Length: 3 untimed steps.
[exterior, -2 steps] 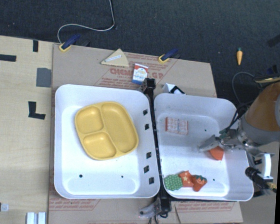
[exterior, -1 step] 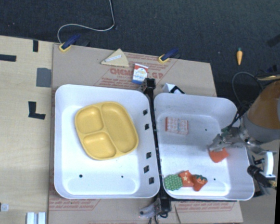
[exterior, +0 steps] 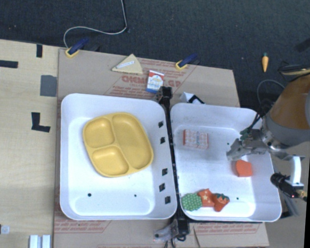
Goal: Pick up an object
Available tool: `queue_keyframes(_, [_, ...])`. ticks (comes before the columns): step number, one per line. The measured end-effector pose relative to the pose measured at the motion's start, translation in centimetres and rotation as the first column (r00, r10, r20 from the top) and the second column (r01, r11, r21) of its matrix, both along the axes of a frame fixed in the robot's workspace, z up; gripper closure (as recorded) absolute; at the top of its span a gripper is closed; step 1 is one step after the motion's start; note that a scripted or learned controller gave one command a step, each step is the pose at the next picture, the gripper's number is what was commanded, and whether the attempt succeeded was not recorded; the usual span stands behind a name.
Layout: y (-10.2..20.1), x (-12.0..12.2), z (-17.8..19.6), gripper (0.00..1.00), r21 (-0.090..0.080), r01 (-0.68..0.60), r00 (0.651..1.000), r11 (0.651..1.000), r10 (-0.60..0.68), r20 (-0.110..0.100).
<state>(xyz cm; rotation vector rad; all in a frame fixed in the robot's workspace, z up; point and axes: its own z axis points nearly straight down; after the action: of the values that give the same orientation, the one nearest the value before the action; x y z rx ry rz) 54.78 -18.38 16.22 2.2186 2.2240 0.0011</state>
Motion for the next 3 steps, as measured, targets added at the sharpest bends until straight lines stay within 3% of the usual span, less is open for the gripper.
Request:
queue_keyframes(1, [-4.0, 5.3, -7.4, 1.0, -0.003, 0.001, 1.0, 1.0, -0.001, 0.005])
queue_keyframes(2, [-3.9, 5.3, -7.5, 0.0, -0.002, -0.001, 1.0, 1.0, 0.001, 0.005])
queue_keyframes(3, [-4.0, -1.7, -4.1, 0.0, -0.002, 0.002, 1.0, 1.0, -0.002, -0.002])
